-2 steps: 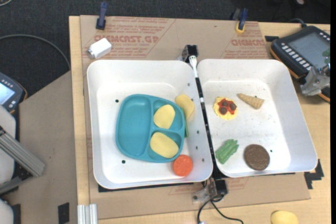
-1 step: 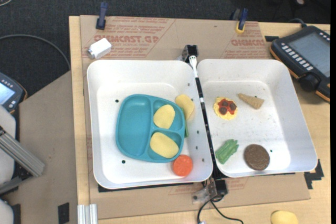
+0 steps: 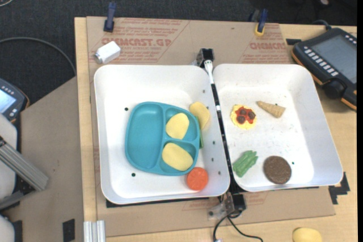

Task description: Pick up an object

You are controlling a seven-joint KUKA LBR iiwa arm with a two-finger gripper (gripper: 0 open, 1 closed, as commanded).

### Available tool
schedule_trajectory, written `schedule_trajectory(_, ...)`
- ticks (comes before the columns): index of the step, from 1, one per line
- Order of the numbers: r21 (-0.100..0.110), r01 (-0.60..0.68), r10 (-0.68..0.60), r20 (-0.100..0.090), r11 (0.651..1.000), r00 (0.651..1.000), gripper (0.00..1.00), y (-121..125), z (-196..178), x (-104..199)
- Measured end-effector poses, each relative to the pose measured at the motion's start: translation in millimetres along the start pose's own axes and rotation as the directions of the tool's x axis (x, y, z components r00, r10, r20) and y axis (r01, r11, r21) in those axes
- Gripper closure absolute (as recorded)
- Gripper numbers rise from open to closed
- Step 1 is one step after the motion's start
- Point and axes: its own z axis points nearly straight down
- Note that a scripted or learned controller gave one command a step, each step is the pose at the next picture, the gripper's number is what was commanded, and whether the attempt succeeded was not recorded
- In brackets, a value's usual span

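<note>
The left bin (image 3: 113, 88) holds a blue divided plate (image 3: 148, 136) with two yellow food pieces (image 3: 177, 125) (image 3: 177, 157) in its right compartments. A third yellow piece (image 3: 199, 114) leans at the plate's right edge, and an orange-red ball (image 3: 198, 178) lies below the plate. In the right bin (image 3: 300, 93) lie a small pizza-like disc with red topping (image 3: 244, 117), a tan cone-shaped piece (image 3: 271, 109), a green vegetable piece (image 3: 245, 162) and a brown round cookie (image 3: 277, 169).
A black teach pendant (image 3: 332, 60) rests at the bench's right edge. A white block (image 3: 108, 52) lies on the cardboard behind the left bin. Blue (image 3: 109, 16) and yellow (image 3: 261, 21) clamps hold the board's far edge. A yellow object (image 3: 306, 234) sits at the bottom right.
</note>
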Motion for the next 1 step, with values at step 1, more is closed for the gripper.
schedule_trajectory(1, 0.032, -0.002, 0.002, -0.011, 0.999, 1.000, 1.00, -3.0, 108.6, 29.3)
